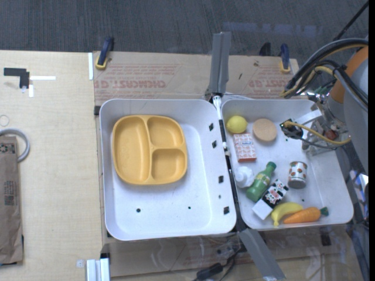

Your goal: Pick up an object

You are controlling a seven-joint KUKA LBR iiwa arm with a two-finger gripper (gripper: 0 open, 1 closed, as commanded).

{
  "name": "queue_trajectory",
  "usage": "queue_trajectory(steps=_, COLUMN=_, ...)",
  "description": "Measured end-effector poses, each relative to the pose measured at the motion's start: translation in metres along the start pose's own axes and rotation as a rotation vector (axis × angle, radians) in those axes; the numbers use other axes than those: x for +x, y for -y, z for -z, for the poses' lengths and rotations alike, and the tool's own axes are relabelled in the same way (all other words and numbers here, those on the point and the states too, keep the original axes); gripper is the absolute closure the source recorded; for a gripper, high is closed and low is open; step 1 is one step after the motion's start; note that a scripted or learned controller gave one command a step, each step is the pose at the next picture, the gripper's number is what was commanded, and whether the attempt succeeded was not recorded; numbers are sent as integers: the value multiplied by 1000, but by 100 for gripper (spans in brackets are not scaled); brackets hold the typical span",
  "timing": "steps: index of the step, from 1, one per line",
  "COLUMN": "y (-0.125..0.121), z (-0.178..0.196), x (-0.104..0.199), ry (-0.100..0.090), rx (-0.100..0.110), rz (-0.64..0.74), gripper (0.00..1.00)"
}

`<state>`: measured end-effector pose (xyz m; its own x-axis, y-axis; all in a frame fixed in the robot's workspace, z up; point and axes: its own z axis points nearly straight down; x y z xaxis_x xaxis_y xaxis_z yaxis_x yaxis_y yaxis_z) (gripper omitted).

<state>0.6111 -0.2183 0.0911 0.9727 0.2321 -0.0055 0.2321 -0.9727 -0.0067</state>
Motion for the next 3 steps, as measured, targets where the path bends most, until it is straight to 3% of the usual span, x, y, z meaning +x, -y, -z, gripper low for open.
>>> queue_trajectory(steps=1, y=61, z=0, x=14, ry=-3, rx=-5, rz=23, gripper=0)
queue_trajectory(steps=2, y=21, z=0, x=-31, ry=-2, rx=-6, rz=4, gripper=0)
queue_trajectory(steps=3, y=15, z=1, x=-70, ry=-6, rx=-3, rz=123, gripper=0)
